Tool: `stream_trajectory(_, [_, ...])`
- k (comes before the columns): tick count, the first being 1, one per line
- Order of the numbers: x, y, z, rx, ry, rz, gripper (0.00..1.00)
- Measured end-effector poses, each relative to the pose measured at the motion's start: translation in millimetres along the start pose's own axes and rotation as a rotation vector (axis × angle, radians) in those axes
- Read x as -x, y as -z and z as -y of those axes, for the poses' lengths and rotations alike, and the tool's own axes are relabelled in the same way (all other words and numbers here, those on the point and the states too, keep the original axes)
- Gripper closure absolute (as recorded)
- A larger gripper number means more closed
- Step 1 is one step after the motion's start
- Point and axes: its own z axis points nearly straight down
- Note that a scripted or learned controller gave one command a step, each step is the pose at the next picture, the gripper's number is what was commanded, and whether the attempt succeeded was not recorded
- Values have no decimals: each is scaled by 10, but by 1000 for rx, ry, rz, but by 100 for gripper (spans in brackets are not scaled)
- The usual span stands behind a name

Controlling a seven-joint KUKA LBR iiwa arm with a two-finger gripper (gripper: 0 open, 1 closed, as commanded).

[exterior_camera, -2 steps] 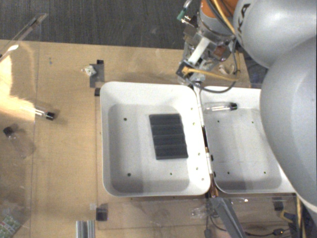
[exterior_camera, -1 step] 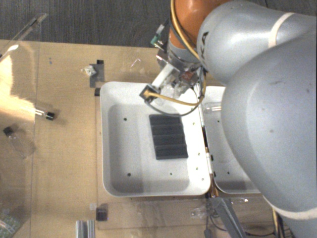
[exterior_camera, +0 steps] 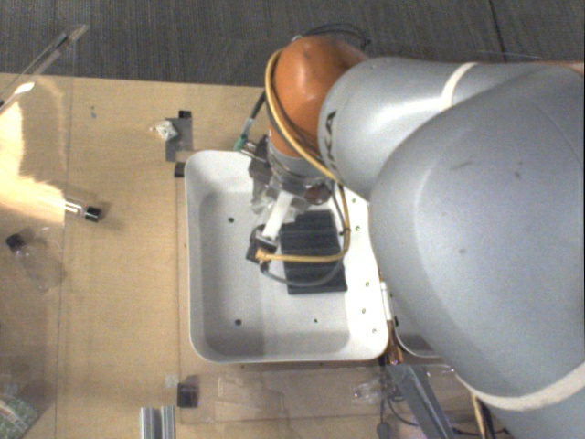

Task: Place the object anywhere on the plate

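Observation:
My grey arm reaches in from the right and covers much of the view, with its orange band (exterior_camera: 306,71) at the top. The gripper (exterior_camera: 274,199) hangs below the wrist, over the back middle of a shallow white bin (exterior_camera: 219,337). The wrist hides what lies under the gripper. The bare bin floor to the left and front of the gripper holds only a few small dark dots. The arm covers the bench to the right of this bin.
On the wooden bench left of the bin lie a small black-capped tube (exterior_camera: 84,211) and a clear plastic piece (exterior_camera: 32,259). A black bracket (exterior_camera: 181,135) stands at the bin's back left corner. A small black block (exterior_camera: 187,393) and a metal rail (exterior_camera: 157,421) sit near the front edge.

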Motion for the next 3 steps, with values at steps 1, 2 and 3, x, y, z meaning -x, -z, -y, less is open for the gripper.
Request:
stream_trajectory(1, [-706, 561, -245, 1, -357, -2, 100])
stream_trajectory(2, [-701, 562, -251, 1, -358, -2, 0])
stream_trajectory(3, [-599, 179, -52, 1, -880, -3, 0])
